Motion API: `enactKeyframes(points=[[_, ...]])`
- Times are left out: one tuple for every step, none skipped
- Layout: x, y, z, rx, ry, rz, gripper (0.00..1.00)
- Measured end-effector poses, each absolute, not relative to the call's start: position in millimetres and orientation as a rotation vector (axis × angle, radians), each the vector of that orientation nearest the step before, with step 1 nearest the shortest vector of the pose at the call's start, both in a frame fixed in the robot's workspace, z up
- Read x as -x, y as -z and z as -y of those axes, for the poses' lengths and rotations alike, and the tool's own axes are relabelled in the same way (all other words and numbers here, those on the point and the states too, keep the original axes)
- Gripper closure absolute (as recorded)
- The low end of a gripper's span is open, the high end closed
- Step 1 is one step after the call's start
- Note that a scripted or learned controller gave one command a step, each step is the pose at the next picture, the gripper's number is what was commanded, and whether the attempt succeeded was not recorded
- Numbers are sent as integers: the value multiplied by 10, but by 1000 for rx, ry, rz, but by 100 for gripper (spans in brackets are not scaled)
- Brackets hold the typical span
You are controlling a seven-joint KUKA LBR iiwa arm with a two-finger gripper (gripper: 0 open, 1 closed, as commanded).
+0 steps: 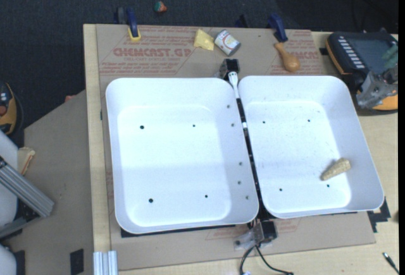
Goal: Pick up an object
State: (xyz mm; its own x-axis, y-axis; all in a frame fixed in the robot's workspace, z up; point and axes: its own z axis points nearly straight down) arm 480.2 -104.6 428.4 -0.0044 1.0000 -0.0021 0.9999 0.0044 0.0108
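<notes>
A small tan wedge (335, 169) lies in the right bin (354, 109), at four o'clock. It looks light and stiff; best pinched across its narrow middle. The gripper's state cannot be told.

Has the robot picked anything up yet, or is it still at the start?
It looks like the start. Nothing looks done: a tan, bread-like piece lies loose near the front right corner of the right bin, and nothing is gripping it. Nothing is in hand. All of the job is left: reaching into the bin, closing on the piece and lifting it. A yellow wedge and a small box lie on the board behind the bins.
</notes>
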Motion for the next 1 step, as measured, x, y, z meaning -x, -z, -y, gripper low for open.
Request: enactKeyframes(points=[[-5492,-3958,131,-2212,-6,-2226,100]])
